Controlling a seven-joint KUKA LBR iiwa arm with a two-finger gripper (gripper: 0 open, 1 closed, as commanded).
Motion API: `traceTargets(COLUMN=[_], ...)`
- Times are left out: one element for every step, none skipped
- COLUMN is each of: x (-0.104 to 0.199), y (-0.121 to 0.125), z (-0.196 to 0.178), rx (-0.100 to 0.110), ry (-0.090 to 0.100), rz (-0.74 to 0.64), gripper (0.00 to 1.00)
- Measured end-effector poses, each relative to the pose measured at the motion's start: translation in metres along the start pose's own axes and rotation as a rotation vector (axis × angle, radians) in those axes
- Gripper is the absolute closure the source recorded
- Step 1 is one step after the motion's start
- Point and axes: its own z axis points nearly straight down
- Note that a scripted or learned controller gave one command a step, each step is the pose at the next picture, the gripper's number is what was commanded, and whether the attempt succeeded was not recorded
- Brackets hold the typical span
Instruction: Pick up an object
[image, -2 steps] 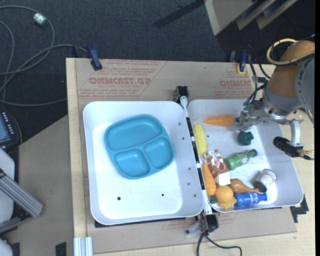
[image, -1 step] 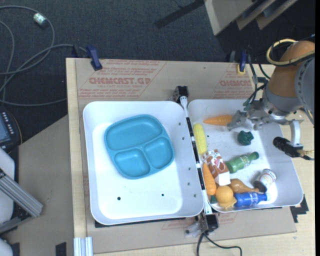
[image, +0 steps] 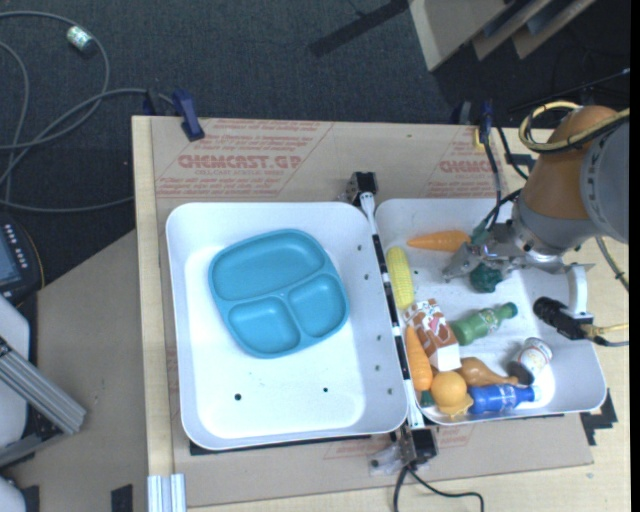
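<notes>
The gripper (image: 483, 262) is down in the right bin (image: 590, 385), low over a dark green toy (image: 489, 277) to reach it; I cannot tell how its jaws stand.

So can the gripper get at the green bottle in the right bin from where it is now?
Probably yes. The green bottle lies exposed on top, just below the gripper, though the snack packet crowds its base end.

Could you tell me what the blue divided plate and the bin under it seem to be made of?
Blue divided plate: probably moulded plastic, matte, with an even colour and soft rounded edges. Left bin: likely thin white plastic, slightly glossy, with a rounded rim.
</notes>
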Motion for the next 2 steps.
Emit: traceTargets(x=[-0.001, 0.095], y=[0.002, 0.018], z=[-0.012, -0.107], rx=[-0.006, -0.016], ry=[-0.002, -0.001], rz=[-0.001, -0.010], gripper=[1.00, 1.00])
